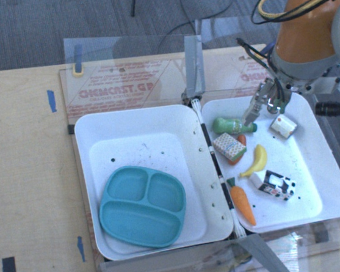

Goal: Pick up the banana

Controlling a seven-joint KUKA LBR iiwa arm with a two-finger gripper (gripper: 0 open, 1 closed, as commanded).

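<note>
Camera view, looking down on both bins. Gripper (263, 103) sits over the far part of the right bin (332, 201), hanging from the orange-banded wrist that enters from the right. Its fingers (254, 111) slant down and left, tips just above the right end of a green bottle-like item (233, 124); nothing visibly between them, and how wide they stand I cannot tell.

Just right of the gripper: a small white block (283, 126), lying apart from it. Near-left of the gripper, below the green item: a small patterned box (229, 146) with something red at its near-right edge.

Banana (256, 160) lies near the middle of the right bin, well clear of the gripper, on the bin floor. Long axis runs diagonally: one end points far-right, the other near-left, with the curve bulging toward the near-right.

Near of the banana: a black-and-white item (277, 184). Carrot (243, 204) along the bin's near-left wall, green top pointing far.

Left bin (96, 135) holds a teal divided plate (143, 206).
</note>
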